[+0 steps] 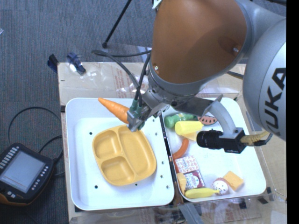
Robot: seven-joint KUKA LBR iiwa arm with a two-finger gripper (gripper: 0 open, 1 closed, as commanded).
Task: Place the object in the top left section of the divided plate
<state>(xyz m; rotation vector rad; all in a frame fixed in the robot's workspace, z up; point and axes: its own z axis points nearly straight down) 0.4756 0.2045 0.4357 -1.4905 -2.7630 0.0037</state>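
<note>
1. The gripper (135,123) hangs at the far rim of the yellow plate (124,155).
2. I cannot tell how the gripper is set.
3. The carrot (113,107) lies just beside it, not on the plate.
4. The placing is not done yet.

On my grey arm casing (273,73), black capital letters are showing, reading "KUKA" in part: the "UKA" is running down the curve, the first letter cut by the frame. The small red-and-white packet (188,168) in the right bin (254,171) is carrying print, but it is blurring too small for me to read.
</note>
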